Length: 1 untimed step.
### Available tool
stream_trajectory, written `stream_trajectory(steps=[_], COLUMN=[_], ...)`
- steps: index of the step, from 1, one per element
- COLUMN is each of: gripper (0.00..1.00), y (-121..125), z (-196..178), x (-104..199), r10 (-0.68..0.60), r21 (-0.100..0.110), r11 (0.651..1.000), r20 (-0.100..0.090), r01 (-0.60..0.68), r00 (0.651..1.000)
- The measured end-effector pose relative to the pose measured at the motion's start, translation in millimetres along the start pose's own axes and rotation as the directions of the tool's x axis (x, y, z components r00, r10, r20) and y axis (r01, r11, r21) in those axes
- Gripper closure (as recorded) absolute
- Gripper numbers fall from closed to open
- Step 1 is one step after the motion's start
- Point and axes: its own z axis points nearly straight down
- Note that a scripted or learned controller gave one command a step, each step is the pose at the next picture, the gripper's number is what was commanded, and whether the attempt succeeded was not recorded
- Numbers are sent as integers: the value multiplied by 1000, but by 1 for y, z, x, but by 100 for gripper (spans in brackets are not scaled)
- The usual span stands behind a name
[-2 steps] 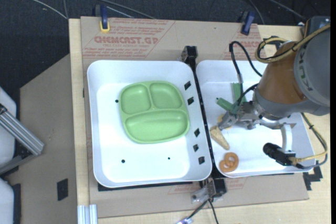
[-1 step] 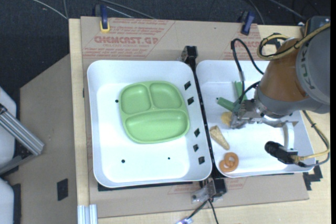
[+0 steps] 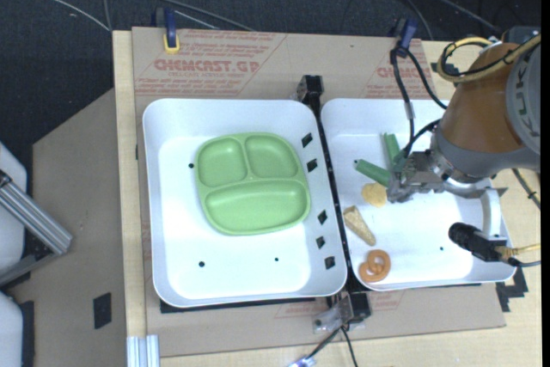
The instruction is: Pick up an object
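My gripper (image 3: pixel 401 187) is low in the right bin (image 3: pixel 430 271), near its middle. Just left of it lies a small yellow piece (image 3: pixel 374 195), very close to the tip. A flat green strip (image 3: pixel 373 170) lies above that piece, and a second green strip (image 3: pixel 393 148) stands up-slope right behind the gripper. A tan wedge (image 3: pixel 359 225) rests near the bin's left wall. An orange ring (image 3: pixel 375 266) sits at the front left corner. I see nothing lifted off the bin floor.
The left bin (image 3: pixel 172 253) holds a green divided plate (image 3: pixel 253 183) in its middle. A black divider rail (image 3: pixel 325 185) runs between the bins. The arm's grey and orange body covers the right bin's far right side.
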Motion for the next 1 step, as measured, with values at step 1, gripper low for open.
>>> stream_trajectory(steps=[1], gripper=[100], y=[-1], z=[-43], x=[-2], r10=[0], r21=[0], r11=[1000], r20=[1], r01=[0], r00=[1000])
